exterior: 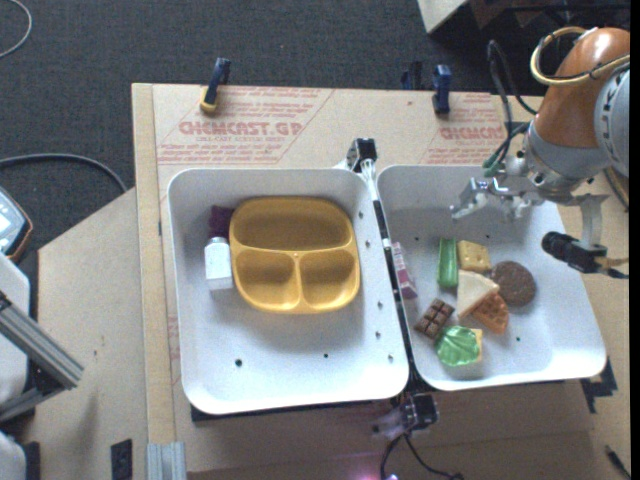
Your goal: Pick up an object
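Observation:
My gripper point(478, 201) hangs over the back of the right bin point(560, 353), above and a little right of the toy food, with nothing between its fingers. Below it lie a green stick point(447, 264), a yellow cracker point(474, 257), a brown round cookie point(514, 282), a cheese and pizza wedge point(482, 302), a chocolate bar piece point(434, 318) and a green leafy piece point(459, 347). A pink wrapper point(402, 271) rests against the bin's left wall.
The left bin point(290, 378) holds a yellow divided plate point(294, 253), a small white bottle point(218, 263) and a dark purple object point(220, 217) at the plate's left. Clamps point(214, 85) stand at the board's back edge.

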Tool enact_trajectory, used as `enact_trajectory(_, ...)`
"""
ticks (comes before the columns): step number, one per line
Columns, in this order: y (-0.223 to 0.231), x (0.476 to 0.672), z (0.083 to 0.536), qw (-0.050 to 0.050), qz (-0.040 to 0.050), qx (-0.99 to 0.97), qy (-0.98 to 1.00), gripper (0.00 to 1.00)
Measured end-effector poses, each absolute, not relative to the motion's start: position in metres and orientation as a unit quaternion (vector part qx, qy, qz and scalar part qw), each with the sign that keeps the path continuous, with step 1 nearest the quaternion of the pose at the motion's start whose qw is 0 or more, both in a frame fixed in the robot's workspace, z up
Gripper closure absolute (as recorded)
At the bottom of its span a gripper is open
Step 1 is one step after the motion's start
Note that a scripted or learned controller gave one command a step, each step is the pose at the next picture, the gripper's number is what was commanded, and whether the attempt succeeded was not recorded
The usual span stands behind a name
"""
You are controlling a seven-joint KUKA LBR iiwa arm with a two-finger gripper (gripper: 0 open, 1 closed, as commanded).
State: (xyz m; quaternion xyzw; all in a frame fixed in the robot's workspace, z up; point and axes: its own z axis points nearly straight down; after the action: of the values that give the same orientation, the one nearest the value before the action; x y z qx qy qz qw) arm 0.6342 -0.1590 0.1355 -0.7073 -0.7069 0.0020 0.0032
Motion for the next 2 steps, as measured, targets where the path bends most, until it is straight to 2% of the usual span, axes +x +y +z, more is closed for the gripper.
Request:
enact_trajectory(1, -0.158, 0.633, 0.082, 0.003, 0.0019, -0.707, -0.707, 0.00)
enact_trajectory(2, -0.159, 0.635, 0.097, 0.000, -0.0002, -0.707, -0.707, 1.00)
